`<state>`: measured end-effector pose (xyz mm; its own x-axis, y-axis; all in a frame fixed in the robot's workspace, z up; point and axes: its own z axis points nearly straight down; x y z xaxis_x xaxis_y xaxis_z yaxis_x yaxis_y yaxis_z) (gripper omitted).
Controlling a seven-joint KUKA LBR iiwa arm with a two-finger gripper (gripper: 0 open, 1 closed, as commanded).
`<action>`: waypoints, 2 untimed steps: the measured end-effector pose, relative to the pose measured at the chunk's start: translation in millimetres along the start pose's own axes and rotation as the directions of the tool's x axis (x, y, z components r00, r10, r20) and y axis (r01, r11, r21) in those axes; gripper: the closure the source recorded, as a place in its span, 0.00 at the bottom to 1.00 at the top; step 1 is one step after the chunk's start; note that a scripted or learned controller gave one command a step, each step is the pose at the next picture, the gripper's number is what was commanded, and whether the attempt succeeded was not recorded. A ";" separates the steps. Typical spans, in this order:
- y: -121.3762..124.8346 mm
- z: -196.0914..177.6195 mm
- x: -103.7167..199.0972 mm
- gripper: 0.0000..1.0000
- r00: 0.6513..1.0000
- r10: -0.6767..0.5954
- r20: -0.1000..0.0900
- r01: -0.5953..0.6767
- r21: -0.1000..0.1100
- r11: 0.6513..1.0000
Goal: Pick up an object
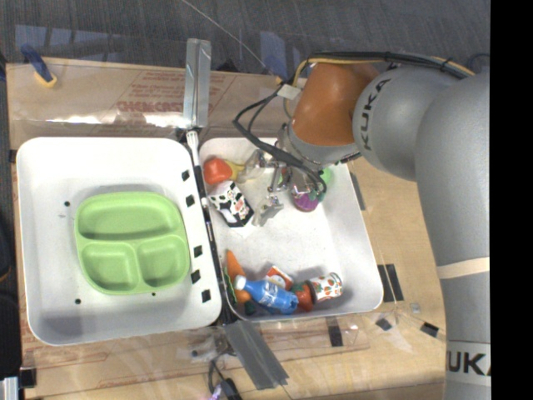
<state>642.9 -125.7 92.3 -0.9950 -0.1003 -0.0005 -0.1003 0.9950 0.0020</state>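
My gripper (265,192) is low over the back half of the right bin (354,261), hanging under the orange wrist band. It is open, and I see nothing between its fingers. A black-and-white cow-patterned toy (231,206) lies just left of the fingertips, close to touching. Behind that toy, by the bin's back left corner, sits an orange-red object (217,171). A purple object (306,199) lies just right of the gripper, partly under the wrist, with a green piece (326,174) behind it.
Along the right bin's front wall lie a carrot (234,267), a blue bottle (271,297) and a red-and-white can (329,287). The left bin (42,223) holds a green divided tray (132,240). The grey arm (433,140) covers the right side.
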 end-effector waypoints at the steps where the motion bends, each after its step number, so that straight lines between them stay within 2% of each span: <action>1: -81.5 -1.3 39.8 0.00 0.937 0.350 0.001 -0.350 0.002 0.937; 2: -79.3 -0.9 49.8 0.00 0.819 0.574 0.000 -0.574 0.001 0.819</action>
<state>601.4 -209.6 93.0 -0.8726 0.4885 0.0004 0.4885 0.8726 0.0006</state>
